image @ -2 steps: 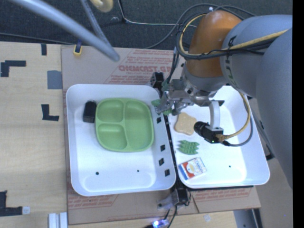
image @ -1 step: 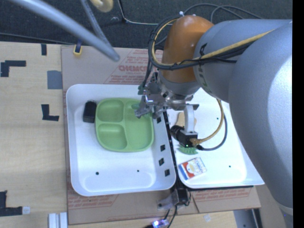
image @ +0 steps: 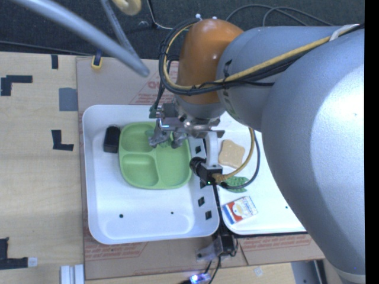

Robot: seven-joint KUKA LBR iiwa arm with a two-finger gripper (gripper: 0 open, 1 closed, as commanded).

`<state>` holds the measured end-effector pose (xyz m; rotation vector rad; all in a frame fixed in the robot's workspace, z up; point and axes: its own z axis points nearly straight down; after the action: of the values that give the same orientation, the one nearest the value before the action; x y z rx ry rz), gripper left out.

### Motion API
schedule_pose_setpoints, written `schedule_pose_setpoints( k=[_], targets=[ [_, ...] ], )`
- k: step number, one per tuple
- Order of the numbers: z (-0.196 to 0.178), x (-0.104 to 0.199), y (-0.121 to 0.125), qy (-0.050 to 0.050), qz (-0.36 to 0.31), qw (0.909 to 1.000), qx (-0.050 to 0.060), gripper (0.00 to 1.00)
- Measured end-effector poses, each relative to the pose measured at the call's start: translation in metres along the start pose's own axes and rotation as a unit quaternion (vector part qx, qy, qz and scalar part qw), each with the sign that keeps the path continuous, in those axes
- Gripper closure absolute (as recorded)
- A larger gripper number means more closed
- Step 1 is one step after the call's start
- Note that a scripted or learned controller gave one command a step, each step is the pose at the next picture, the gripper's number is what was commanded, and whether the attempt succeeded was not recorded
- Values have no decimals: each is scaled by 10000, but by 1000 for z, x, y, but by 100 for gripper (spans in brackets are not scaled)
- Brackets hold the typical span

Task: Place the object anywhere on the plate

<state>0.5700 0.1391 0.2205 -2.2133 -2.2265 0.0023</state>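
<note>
A green divided plate lies in the left white bin. My gripper hangs over the plate's far right corner, below the orange wrist band. Its two grey fingers stand apart, open, with only green plate showing between them. A small black block rests on the bin floor, touching the plate's left rim, well left of the gripper.
The right bin holds a tan bread-like piece, a green leafy item and a white, red and blue packet. The arm's bulk covers the bin's far right. Cables loop around the wrist.
</note>
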Motion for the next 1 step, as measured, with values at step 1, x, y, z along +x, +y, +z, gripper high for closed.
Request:
schedule_pose_setpoints(
  k=[1],
  targets=[
    [-12, 12, 11, -2, 16, 10000, -8, 100]
  ],
)
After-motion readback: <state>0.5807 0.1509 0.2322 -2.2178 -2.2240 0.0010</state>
